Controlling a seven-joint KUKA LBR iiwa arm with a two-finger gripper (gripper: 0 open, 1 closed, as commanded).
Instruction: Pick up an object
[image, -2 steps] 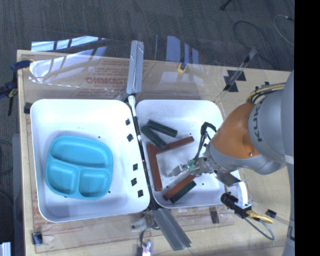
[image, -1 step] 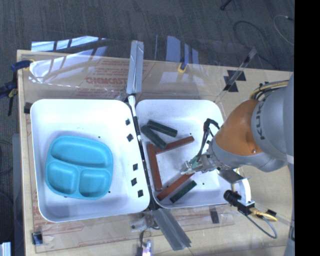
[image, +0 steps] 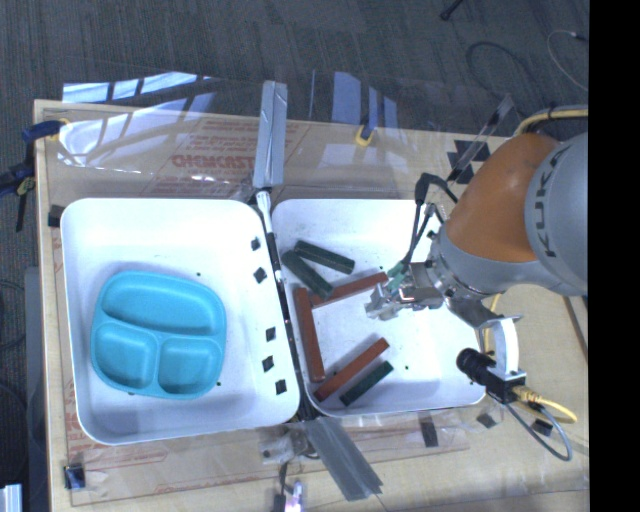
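Brown block (image: 344, 291): lay slanted in right bin (image: 440, 392), its upper end just left of the jaws (image: 385, 298). Whether the jaws were released or clenched on it, cannot tell. Further brown and dark green blocks (image: 322, 258) lay left and below. Blue tray (image: 158, 333): left bin, well apart.

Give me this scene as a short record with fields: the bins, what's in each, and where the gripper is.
left bin: one blue divided tray
right bin: several long bars, brown and dark green, some crossing or touching
gripper: over the right bin, near the right end of a brown bar
grip state: cannot tell
arm: reaches in from the right, orange band above the wrist
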